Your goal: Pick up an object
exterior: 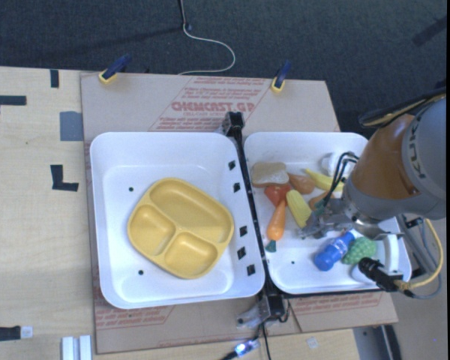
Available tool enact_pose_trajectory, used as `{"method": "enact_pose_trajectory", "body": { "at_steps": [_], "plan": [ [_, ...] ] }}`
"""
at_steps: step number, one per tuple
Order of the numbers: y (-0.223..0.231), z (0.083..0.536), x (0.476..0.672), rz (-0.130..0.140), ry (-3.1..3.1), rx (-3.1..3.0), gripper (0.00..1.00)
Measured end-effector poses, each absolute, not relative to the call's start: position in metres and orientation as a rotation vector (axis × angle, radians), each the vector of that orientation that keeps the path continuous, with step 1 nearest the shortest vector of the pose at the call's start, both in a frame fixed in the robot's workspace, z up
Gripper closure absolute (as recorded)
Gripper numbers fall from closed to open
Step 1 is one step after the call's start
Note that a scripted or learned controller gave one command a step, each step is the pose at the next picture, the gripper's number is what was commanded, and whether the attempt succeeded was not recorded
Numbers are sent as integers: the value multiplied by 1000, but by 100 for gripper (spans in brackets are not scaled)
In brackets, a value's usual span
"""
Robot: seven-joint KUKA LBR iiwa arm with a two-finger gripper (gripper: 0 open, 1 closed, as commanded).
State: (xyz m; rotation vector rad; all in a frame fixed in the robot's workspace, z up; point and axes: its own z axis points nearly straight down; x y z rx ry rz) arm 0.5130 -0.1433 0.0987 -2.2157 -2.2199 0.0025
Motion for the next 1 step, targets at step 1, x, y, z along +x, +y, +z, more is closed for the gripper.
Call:
{"method": "enact_pose_trajectory", "body": {
  "at_steps": [1],
  "plan": [
    [-145,159,520,-2,-2225,-2221,100]
  ]
}}
